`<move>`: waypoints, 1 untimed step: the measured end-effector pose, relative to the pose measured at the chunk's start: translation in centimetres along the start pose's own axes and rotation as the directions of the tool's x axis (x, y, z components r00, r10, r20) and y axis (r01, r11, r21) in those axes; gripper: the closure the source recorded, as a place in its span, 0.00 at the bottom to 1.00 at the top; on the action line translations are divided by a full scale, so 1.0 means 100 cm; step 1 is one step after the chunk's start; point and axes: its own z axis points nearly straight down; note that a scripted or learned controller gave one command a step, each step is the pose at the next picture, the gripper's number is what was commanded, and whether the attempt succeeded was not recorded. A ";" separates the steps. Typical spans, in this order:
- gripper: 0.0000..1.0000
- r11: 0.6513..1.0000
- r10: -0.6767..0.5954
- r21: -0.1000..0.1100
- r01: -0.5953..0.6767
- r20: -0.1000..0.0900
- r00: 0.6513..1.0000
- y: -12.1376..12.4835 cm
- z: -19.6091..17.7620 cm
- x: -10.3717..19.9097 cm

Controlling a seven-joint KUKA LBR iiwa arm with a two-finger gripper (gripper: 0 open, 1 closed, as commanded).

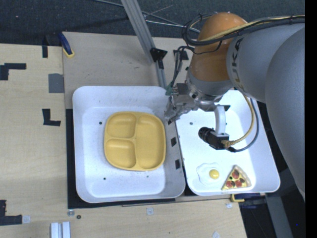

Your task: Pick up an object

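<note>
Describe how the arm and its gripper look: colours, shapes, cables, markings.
The arm is bulky, with smooth rounded grey casings and a glossy orange band above the wrist. Dark lettering runs along the grey casing beside the band, too cut off to read. Thin black cables loop around the orange part. The gripper is a small, dark metal assembly.
</note>
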 end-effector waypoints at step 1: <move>1.00 1.000 0.000 0.002 0.000 0.001 1.000 -0.026 0.014 0.048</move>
